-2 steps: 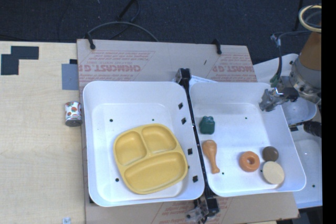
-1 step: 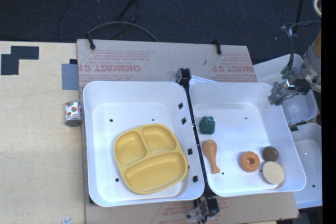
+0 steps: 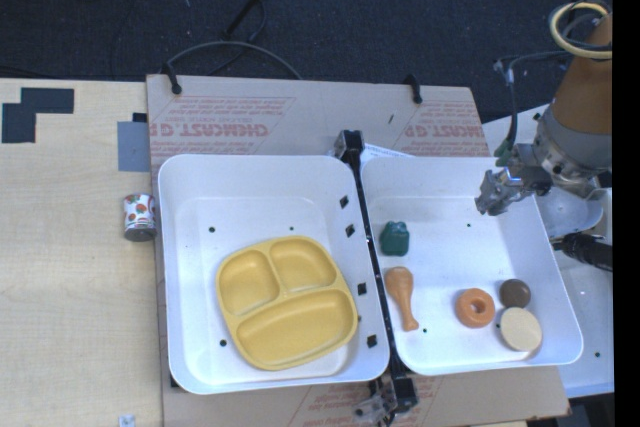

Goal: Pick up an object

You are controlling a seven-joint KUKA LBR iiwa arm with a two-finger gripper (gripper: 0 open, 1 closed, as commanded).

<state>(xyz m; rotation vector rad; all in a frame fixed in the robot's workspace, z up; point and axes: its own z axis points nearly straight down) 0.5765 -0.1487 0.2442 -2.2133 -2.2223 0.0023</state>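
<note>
Nearest us in the right bin (image 3: 560, 340) lie a cookie (image 3: 520, 328), a donut (image 3: 475, 307) and a drumstick (image 3: 402, 295); any of them would do. We should drop straight onto the donut, well clear of the walls. The gripper (image 3: 492, 196) hovers farther back; whether it is spread, we cannot tell. The cardboard (image 3: 250, 120) lettering is reversed and unreadable.
</note>
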